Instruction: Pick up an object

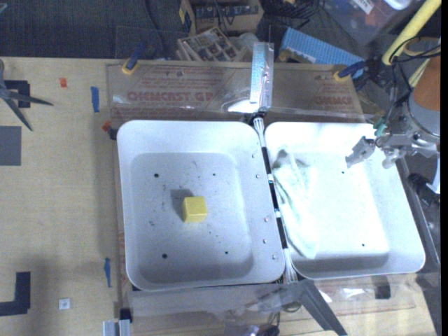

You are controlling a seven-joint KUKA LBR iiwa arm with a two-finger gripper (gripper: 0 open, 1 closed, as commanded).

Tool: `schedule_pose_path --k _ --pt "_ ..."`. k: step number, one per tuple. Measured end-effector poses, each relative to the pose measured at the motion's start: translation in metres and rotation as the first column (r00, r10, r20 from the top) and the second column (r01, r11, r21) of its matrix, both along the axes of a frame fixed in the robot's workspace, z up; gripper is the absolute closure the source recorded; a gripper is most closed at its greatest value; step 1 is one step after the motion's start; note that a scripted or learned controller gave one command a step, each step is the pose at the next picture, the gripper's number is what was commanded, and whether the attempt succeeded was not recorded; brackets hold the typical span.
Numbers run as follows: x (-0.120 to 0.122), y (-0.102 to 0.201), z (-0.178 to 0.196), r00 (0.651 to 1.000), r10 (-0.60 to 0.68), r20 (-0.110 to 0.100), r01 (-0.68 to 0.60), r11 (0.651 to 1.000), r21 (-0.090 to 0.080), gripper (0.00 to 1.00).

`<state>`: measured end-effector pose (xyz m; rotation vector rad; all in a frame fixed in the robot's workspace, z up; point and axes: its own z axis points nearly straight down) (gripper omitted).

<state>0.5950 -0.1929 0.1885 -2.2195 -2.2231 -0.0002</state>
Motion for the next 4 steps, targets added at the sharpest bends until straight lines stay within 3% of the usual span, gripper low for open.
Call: schedule_pose_path --k 1,4 --pt "0.0583 -0.0294 -0.0371 0.999 0.053 0.002 -0.053 0.999 -0.003 0.0" --pt "0.0586 -0.0289 -0.037 0.999 0.054 0.002 -0.054 0.999 -0.003 0.0"
